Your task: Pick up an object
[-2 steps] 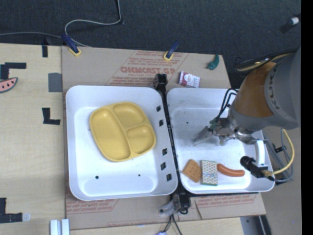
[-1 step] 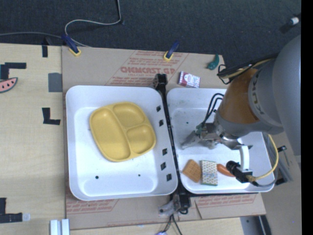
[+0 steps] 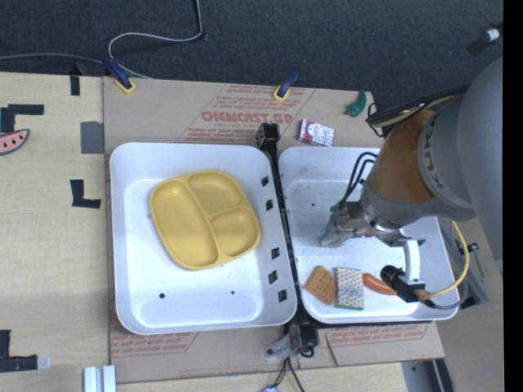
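Gripper point(image 3: 333, 232) low over the bare middle floor of the right bin point(image 3: 306, 170); jaw state impossible to tell from this angle, nothing seen pinched

Candidates for picking, all along the near wall of the same bin and apart from the gripper:
- brown biscuit point(image 3: 321, 284), lying flat
- patterned block point(image 3: 350, 288), touching the biscuit's right side
- orange piece point(image 3: 376, 282), just beside the block, partly under a black fitting on the arm point(image 3: 425, 170)

Possible faults:
- Closing on bare floor if lowered here, for lack of anything underneath
- Sliding off the biscuit, owing to its flat, thin shape
- Catching two items at once, given biscuit and block in contact
- Striking the near wall when reaching for items so close to it

Surroundings: yellow plate point(image 3: 206, 217) with three sections in the left bin point(image 3: 131, 243), well apart; small packet point(image 3: 315, 132) on the cardboard behind the right bin, outside both bins

Obstruction: arm and its yellow cable point(image 3: 462, 272) over the right side of the bin, hiding part of that area
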`<state>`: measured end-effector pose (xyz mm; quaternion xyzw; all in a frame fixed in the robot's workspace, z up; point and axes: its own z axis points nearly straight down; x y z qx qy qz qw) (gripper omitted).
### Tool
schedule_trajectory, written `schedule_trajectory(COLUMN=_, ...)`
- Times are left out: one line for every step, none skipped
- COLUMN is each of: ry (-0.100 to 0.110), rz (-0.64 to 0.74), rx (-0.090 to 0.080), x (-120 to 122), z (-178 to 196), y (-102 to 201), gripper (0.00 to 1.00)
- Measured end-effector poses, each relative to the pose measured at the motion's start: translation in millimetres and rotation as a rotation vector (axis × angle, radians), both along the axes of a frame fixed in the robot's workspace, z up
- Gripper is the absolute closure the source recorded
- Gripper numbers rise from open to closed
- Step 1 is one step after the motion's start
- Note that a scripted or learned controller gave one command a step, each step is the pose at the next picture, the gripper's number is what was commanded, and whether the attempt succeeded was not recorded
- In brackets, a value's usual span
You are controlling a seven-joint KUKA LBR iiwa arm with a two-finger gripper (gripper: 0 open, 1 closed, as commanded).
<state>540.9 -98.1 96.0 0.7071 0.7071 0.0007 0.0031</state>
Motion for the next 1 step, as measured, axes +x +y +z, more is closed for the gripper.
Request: schedule_trajectory(ry=0.001, rz=0.001, rx=0.001, x=0.0, z=9.1, y=0.8, gripper=1.00)
